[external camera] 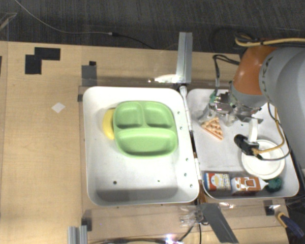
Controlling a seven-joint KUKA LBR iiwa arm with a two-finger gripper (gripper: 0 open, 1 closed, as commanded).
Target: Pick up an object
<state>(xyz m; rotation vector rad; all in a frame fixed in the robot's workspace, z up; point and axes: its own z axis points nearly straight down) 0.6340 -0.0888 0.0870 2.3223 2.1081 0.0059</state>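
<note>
Pale wooden bench [35, 151] below a strip of dark carpet [117, 9] at the top, black tape marks [40, 59] at upper left.

Camera view, looking down at a slant on two shallow white bins side by side.

Left bin [137, 187]: green divided plate [145, 127] lying flat in the upper half. Yellow item [107, 124] tucked at the plate's left edge, mostly hidden (shape not readable).

Right bin [207, 156]: tan waffle-patterned wedge [213, 128] flat on the floor near the upper left. White bowl [262, 165] toward the lower right. Carton [232, 182] on its side along the near wall. Small dark-green item [275, 184] just right of the carton, by the bowl's lower edge.

Grey arm [292, 85] with orange band [246, 75] reaching in from the right over the upper part of the right bin.

Gripper [219, 111] low over the wedge's upper end, very close; touching or not, unclear. Spread or closed: impossible to judge (too small, too blurred).

Wedge well apart from carton and bowl, just beside the wall shared with the left bin.
</note>
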